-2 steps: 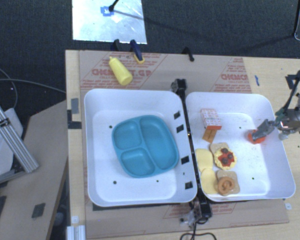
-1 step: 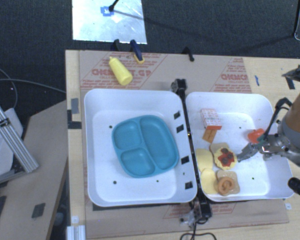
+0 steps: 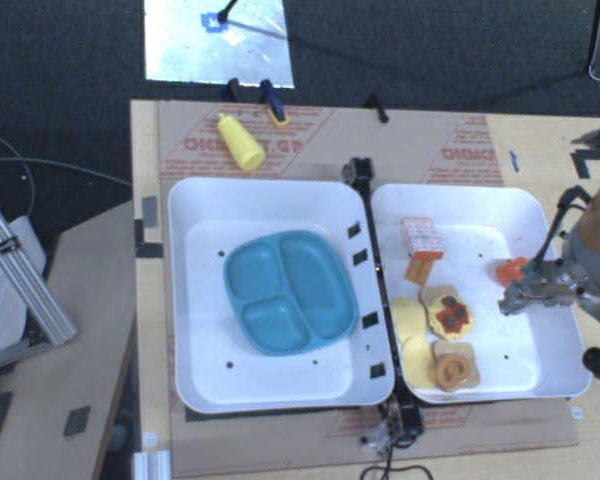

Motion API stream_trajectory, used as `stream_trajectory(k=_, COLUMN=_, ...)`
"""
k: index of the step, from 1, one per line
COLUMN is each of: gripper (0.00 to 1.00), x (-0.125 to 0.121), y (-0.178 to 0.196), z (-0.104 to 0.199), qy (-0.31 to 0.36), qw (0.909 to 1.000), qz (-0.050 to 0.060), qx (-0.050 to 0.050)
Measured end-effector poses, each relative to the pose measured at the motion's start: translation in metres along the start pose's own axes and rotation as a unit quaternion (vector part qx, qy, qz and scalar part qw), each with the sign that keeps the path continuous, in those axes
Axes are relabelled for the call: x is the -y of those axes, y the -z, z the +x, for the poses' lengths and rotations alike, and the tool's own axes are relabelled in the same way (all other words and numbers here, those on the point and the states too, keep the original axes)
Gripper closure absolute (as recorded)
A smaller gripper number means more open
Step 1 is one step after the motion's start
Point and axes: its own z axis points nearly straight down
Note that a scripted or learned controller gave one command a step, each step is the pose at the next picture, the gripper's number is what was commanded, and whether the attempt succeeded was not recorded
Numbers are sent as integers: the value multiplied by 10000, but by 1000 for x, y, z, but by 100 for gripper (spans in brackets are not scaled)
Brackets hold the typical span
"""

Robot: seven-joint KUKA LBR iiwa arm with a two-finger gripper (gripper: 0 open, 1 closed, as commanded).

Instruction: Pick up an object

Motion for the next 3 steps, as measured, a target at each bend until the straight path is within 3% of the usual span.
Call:
stream_trajectory(k=1, gripper=100, x=0, y=9, z=16, qy=18, qw=10000, qz=7, qx=-5)
stream_trajectory(k=2, gripper=100, x=2, y=-45, z=59, qy=26, qw=10000, qz=39, qx=-22)
stream_trajectory(k=3, gripper=100, x=-3, y=-75, z=57, qy=-21, qw=10000, qz=-53, qx=17)
